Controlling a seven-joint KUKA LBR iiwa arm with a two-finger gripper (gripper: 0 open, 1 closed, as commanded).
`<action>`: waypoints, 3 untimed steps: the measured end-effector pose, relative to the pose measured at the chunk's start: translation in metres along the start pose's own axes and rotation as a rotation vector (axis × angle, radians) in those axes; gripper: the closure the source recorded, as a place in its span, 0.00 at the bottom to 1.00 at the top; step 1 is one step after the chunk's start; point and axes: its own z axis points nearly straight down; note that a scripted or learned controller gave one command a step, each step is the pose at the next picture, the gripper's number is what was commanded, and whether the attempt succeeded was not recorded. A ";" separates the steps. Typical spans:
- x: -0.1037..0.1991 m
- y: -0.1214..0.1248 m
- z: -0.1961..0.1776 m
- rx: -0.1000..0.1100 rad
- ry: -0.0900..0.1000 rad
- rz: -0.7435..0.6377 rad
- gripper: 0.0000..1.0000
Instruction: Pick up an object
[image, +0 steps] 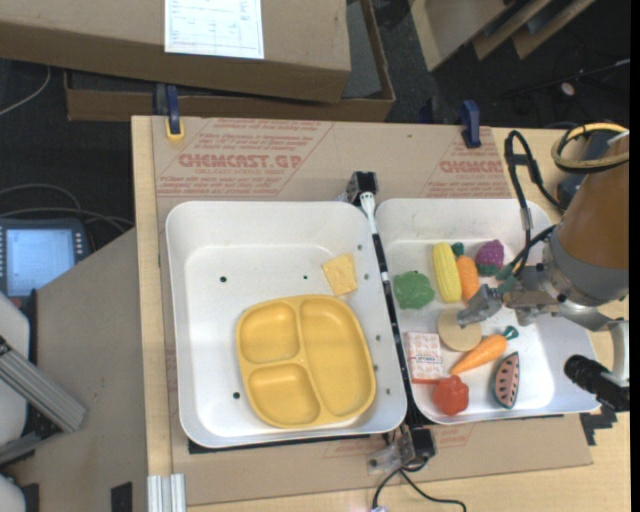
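Carrot: my guess for the pick, since the task just says grab an object and this one lies just below the claw, in the right bin, slanted, green top toward the upper right. Looks like hard plastic toy food, so probably light, stiff and a bit slick. I'd pinch it across the fat middle, not the tapered tip.

Left bin: holds a yellow divided tray with three compartments, nothing in them as far as I can see. A cracker-looking square sits just off the tray's upper right corner.

Right bin: crowded. Going across: a green lump, a small packet with a red tomato-ish thing below it, a corn cob touching an orange piece, a pale round disc right beside the carrot, purple grapes, and a watermelon slice.

Claw: hovers low over the middle of the right bin, between the corn and the disc. Fingers are small and dark against the clutter, so I honestly can't tell whether they're apart or together. Nothing visibly between them.

Risk: everything is packed tight, so a grab could nudge the disc or slide off the carrot's smooth skin.
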 end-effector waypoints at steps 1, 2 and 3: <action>0.015 0.087 0.037 -0.006 -0.001 -0.005 0.00; -0.016 0.121 0.127 -0.002 -0.003 0.002 0.00; -0.014 0.120 0.113 -0.003 -0.001 0.001 1.00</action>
